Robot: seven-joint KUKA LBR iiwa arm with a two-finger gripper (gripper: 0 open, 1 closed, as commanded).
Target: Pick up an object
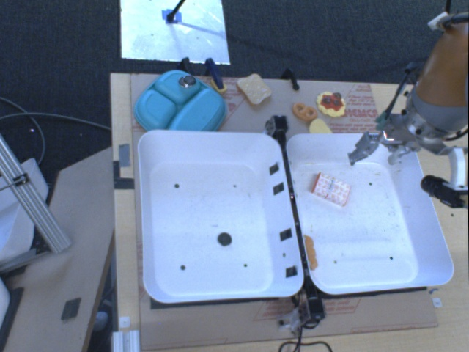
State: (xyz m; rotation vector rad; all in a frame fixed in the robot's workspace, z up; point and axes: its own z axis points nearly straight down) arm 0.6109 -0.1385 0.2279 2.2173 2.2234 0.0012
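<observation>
A small red-and-white box [331,188] lies flat in the upper middle of the right bin [410,270]. An orange stick-shaped piece [311,251] rests against that bin's left wall. In the left bin [168,270] sits a small dark round disc [224,238]. My gripper [379,152] hangs over the right bin's far edge, up and to the right of the box and apart from it. Its two fingers are spread open, with nothing between them.
Behind the bins on the bench lie a blue lidded tray [179,103], a toast-like piece [254,89], a pretzel toy [304,111], a small pizza-like toy [331,103] and a yellow piece [319,126]. A black divider strip [288,211] runs between the bins.
</observation>
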